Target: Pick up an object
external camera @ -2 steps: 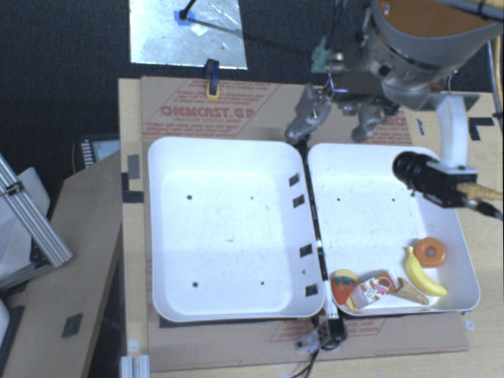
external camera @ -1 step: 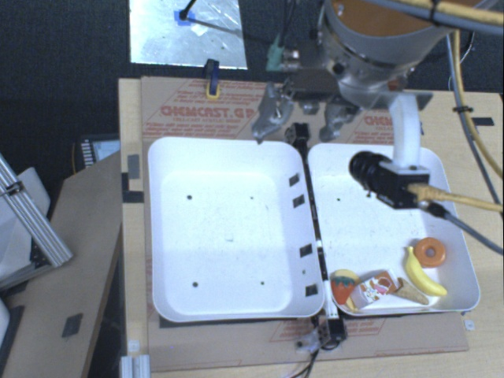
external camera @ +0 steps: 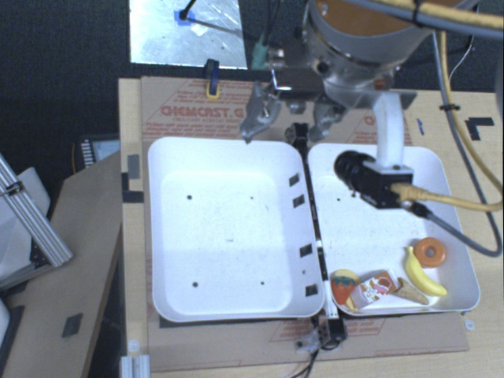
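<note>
My gripper (external camera: 285,126) hangs above the far rim between the two white bins, its two grey fingers (external camera: 256,116) spread apart with nothing between them. The objects lie in the near corner of the right bin (external camera: 441,172): a yellow banana (external camera: 423,274), an orange doughnut-like ring (external camera: 430,251), a red-orange tomato-like piece (external camera: 344,287), a small white-and-red packet (external camera: 372,288) and a tan cone-shaped piece (external camera: 409,293). All of them lie well below and to the right of the gripper.
The left bin (external camera: 228,227) has a bare white floor. A black camera unit (external camera: 368,179) on a white bracket with a yellow cable hangs over the right bin. A cardboard sheet (external camera: 197,109) lies under the bins.
</note>
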Available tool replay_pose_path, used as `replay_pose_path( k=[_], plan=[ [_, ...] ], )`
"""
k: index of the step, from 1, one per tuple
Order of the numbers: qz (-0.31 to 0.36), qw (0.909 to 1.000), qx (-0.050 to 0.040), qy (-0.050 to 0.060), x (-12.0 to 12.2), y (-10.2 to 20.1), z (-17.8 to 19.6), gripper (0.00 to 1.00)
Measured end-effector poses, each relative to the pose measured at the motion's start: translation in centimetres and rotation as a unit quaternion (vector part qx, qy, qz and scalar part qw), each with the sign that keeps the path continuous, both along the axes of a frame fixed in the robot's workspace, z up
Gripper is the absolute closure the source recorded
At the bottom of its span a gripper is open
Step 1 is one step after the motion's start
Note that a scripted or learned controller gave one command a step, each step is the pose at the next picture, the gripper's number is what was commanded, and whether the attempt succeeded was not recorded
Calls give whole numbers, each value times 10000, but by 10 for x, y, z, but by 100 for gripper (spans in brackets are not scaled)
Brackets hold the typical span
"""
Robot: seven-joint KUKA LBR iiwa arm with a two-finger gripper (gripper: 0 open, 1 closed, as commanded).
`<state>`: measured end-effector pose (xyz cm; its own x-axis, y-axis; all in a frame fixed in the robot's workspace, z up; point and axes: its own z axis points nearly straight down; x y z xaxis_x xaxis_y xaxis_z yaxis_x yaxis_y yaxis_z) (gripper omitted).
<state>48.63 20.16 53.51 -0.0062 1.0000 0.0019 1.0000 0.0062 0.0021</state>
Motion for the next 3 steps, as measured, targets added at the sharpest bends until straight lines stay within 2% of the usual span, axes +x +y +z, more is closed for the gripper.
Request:
replay_pose_path(
  k=[1, 2, 3],
  plan=[
    [4, 10000, -3, -1, 0, 5, 0, 0],
    [7, 10000, -1, 1, 0, 29, 0, 0],
    [-1, 10000, 5, -7, 1, 28, 11, 100]
  ],
)
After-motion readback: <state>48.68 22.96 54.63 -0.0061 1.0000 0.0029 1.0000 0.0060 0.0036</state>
